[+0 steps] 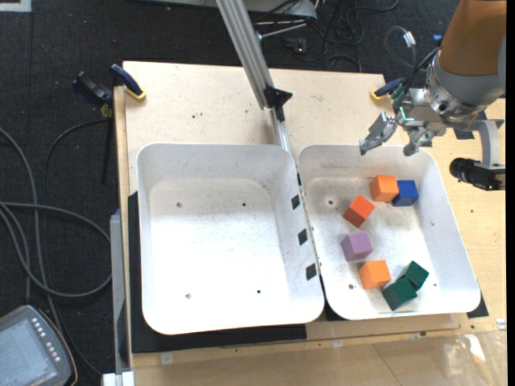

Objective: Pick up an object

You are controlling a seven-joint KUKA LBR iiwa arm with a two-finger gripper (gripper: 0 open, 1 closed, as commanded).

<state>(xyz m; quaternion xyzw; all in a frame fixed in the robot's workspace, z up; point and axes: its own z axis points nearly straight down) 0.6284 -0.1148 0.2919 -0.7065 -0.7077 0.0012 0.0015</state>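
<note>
Several small blocks lie in the right bin. An orange block touches a blue block near the back. A red-orange block sits just left of them, with a purple block below it. Nearer the front are another orange block and two dark green blocks. My gripper hangs above the bin's back edge, open, with nothing between its fingers, up and behind the orange and blue blocks.
The left bin lies beside the right one. A slanted metal pole crosses the back of the bench. Clamps sit at the bench's back corners. Cables trail on the floor at the left.
</note>
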